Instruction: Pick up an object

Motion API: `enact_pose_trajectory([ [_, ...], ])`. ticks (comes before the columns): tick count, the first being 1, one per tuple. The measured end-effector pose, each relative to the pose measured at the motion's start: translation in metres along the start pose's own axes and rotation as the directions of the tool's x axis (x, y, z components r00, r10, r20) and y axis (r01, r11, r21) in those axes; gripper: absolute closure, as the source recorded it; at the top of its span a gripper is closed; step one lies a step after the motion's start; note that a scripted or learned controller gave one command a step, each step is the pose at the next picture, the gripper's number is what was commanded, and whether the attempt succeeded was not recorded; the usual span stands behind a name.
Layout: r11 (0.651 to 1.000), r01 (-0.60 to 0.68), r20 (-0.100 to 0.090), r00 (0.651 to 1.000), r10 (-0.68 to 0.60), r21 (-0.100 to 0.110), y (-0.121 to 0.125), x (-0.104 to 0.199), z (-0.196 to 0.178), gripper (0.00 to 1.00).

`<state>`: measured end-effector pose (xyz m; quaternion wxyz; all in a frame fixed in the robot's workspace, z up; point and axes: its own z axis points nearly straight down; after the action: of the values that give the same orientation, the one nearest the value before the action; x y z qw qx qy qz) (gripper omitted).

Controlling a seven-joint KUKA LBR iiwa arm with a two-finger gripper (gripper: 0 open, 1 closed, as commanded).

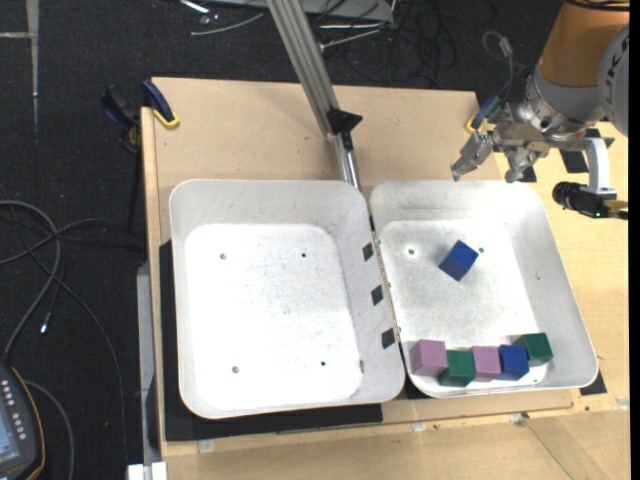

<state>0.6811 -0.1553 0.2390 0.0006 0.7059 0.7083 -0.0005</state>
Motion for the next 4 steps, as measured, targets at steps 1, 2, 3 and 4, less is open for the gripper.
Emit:
enact_pose_trajectory([
  [1, 1.0, -0.005, -0.002, 1.0, 0.005, 0.008, -0.046, -0.021, 0.149, 0.0],
  [2, 1.0, -0.001, -0.002, 1.0, 0.001, 0.001, -0.046, -0.012, 0.141, 0.0],
  [3, 1.0, -0.001, -0.001, 1.0, 0.001, 0.0, -0.078, 0.022, 0.143, 0.0],
  [4, 1.0, -0.004, -0.001, 1.0, 0.004, -0.003, -0.077, 0.021, 0.133, 1.0],
])
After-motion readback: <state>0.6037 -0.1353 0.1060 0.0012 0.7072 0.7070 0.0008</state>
